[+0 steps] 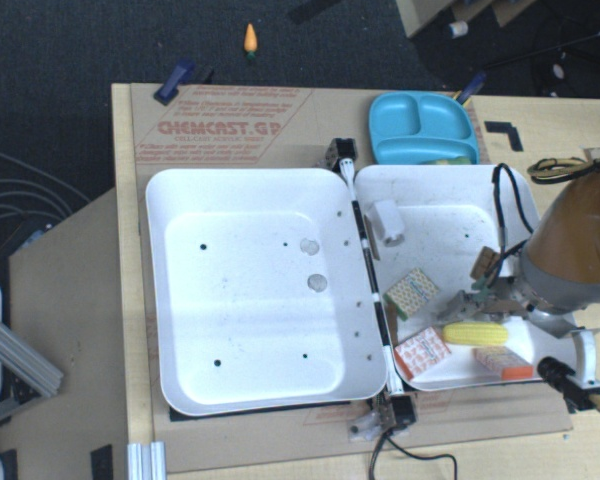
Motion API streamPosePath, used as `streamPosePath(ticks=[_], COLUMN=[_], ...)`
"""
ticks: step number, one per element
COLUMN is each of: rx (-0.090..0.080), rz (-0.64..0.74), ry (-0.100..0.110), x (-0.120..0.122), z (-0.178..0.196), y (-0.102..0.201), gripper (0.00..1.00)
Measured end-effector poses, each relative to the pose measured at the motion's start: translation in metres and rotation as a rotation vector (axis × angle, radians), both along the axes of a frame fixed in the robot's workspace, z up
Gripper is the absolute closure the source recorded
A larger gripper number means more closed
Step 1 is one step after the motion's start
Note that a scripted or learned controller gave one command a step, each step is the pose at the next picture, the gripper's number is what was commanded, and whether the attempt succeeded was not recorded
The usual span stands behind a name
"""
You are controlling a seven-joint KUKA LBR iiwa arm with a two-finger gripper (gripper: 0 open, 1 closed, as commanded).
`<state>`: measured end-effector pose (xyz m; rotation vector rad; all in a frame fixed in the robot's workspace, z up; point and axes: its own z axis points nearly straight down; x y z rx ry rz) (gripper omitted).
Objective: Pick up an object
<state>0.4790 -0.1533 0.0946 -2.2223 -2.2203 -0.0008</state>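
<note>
Hovering over the right bin, the gripper sits just above a yellow corn cob; finger state apparently obscured, cannot tell.

cardboard sheet under the bins, red print "CHEMCAST GP"

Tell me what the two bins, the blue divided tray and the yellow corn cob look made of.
Bins: likely smooth moulded plastic, glossy white with rounded corners. Blue tray: probably plastic, uniform matte colour, moulded compartments. Corn cob: seemingly a plastic or rubber toy, evenly yellow; too small to be sure.
</note>
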Motion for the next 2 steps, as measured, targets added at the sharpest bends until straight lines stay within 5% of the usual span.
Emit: streamPosePath(ticks=[1,2], rx=[0.0,0.0], rz=[0.0,0.0], ry=[-0.001,-0.001], x=[0.0003,0.0002], z=[0.0097,0.0096], y=[0.0002,0.0002], gripper=[1.0,0.0])
